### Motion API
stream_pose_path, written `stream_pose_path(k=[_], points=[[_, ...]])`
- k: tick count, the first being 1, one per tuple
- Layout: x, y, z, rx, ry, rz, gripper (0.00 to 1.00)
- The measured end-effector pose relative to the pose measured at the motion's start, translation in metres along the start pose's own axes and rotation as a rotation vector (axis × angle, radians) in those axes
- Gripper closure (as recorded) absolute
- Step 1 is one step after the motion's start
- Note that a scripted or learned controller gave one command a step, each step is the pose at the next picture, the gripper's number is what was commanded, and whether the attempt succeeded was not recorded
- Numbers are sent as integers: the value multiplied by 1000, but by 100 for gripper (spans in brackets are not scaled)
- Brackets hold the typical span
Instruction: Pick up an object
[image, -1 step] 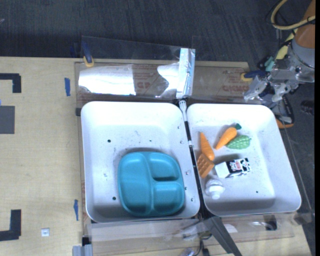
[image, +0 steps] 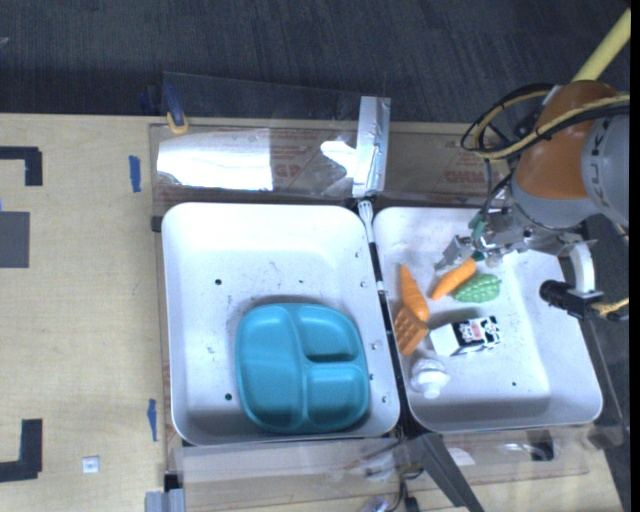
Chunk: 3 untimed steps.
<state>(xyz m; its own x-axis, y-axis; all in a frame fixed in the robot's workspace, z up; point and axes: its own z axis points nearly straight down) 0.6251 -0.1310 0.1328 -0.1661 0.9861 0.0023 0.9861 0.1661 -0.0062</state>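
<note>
So my jaws (image: 478, 243) are down in the right bin (image: 560, 390), at its far side, right over the top end of the small carrot (image: 452, 279). Can't tell if they're open or closed on anything. A green bumpy thing (image: 478, 290) sits just beside it. The left bin (image: 200, 250) has a teal tray (image: 300, 368).
</note>
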Motion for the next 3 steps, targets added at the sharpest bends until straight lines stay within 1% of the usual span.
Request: stream_pose_path(k=[1, 2, 3], points=[[-1, -10, 46, -11, -4, 15, 0], [-2, -8, 34, -17, -6, 16, 100], [57, 39, -50, 4, 1, 189, 100]])
